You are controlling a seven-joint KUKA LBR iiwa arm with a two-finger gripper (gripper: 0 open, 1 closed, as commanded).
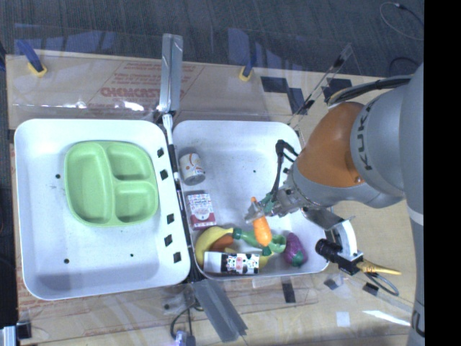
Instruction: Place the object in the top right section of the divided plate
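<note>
the green divided plate (110, 182) lies in the left bin (32, 215), with one long section on its left and two smaller ones on its right. the arm (374, 146) reaches in from the right over the right bin (238, 139), and its gripper (259, 212) hangs low above the pile of toys in that bin's near half. just under the gripper is a carrot (263, 231), and the view does not settle whether the carrot is gripped or how far the gripper is open. around the carrot lie a banana (213, 236), a dark bottle (232, 263) on its side, and a purple eggplant (294, 249). a small can (192, 168) and a red packet (201, 208) sit farther up by the divider between the bins.
</note>
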